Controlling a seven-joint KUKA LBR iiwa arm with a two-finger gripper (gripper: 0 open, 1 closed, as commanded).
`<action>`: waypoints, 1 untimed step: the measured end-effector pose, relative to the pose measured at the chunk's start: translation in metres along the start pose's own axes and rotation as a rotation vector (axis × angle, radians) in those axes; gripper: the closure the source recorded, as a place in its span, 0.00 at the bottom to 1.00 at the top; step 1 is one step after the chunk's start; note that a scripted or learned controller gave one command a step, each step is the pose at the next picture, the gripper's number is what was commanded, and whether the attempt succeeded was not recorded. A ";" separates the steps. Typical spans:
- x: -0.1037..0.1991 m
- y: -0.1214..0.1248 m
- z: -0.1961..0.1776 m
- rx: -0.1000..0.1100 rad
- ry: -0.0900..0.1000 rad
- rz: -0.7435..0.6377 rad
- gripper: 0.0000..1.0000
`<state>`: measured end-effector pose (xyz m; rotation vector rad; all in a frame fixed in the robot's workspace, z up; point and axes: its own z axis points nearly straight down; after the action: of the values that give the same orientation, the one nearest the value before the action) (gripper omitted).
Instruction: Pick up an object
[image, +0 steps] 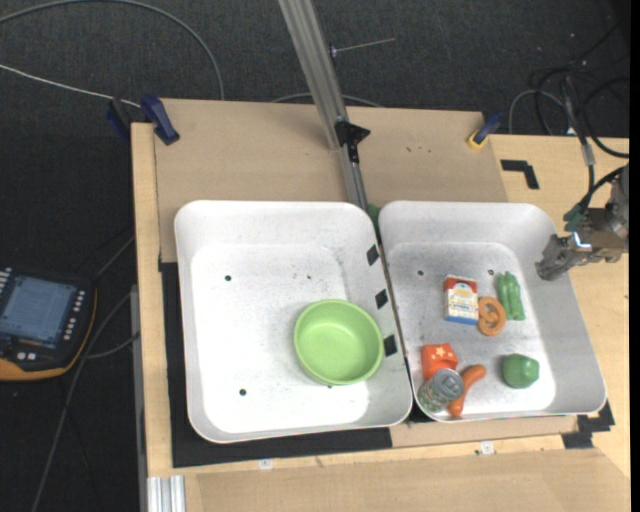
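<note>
Camera view from above: small toys to pick from, all lying in the right bin (450, 225), none of them held. Long green toy (511, 295) nearest to the gripper (553, 262), with an orange ring (490, 316) just beside it and a little white box (461, 300) next to that. Lower down, a round green toy (519, 371) sitting alone, then an orange block (438, 357), a shiny can (440, 388) and an orange stick (467, 380) crowded together in the near corner. Gripper up over the right rim of that bin, apart from every toy; jaws spread or pressed together, cannot tell from here. Possible trouble: bumping the rim on the way down, being so close to it; pinching ring and green toy together, or knocking one away; can rolling off if pushed; round toy slipping out, being smooth and curved. Left bin (250, 300) with just a green bowl (338, 342). Both bins white and shallow, side by side on a brown wooden bench (260, 150), blue clamps (160, 120) at its far edge, a metal pole (318, 70) leaning in. Around it, dark floor, loose cables, and a hand controller (35, 320) off to the left.
</note>
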<state>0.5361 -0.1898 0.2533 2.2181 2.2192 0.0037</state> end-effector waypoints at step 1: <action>0.050 0.015 -0.008 0.003 0.002 -0.005 1.00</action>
<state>0.5515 -0.1395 0.2610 2.2155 2.2267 0.0029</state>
